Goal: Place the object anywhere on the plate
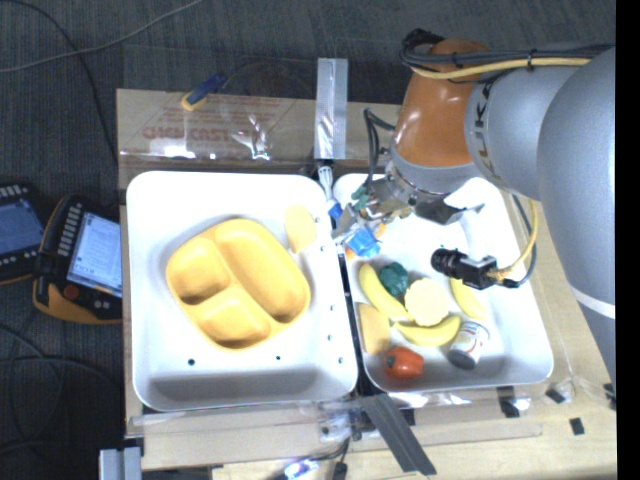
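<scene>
**Bench inventory: two white bins, arm over the right one**

Plate [238,283]: yellow, divided into three compartments, lying at a slant in the left bin [150,368], left of frame centre. Nothing rests on its compartments.

Pale yellow piece [299,226]: small, oval, in the left bin just beside the plate's upper right edge, close to the wall shared with the other bin.

Right bin [530,363]: holds a cluster in its lower left part. Listed: a banana [373,290] lying diagonally; a dark green item [394,279] against it; a pale round disc [427,301] on top of a second banana [432,332]; a red tomato-like item [404,363] near the lower edge; a small white and grey can [467,345] to its right; a yellow piece [470,300] by the disc's right side.

Arm [540,118]: grey with an orange band, entering from the upper right of the frame.

Gripper [357,230]: low over the upper left corner of the right bin, by the dividing wall, with blue parts around its tip. Whether it is open, closed or gripping anything cannot be told; the tip is too cluttered.

Handheld controller [85,258]: at the left edge of the frame, off the bench.
</scene>
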Controlling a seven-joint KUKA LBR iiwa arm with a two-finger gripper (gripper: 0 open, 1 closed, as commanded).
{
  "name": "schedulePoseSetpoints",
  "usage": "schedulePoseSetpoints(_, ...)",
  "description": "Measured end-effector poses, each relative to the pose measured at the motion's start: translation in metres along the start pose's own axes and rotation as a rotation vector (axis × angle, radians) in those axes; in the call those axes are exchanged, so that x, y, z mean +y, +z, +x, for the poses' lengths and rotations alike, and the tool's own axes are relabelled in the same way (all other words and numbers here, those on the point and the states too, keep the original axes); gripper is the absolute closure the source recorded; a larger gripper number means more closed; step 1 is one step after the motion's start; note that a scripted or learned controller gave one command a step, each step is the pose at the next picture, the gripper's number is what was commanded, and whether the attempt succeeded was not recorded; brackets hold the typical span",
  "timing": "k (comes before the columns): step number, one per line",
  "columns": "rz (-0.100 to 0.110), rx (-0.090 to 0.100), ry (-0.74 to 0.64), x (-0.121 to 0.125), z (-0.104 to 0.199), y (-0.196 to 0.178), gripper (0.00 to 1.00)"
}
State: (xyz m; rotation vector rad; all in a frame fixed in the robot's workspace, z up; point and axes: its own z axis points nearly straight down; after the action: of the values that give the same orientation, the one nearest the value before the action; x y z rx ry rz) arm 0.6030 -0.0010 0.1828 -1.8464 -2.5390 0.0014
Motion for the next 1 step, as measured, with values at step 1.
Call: schedulePoseSetpoints(1,0.0,-0.001,-0.162,0.0141,0.0701,-0.0004,1.0)
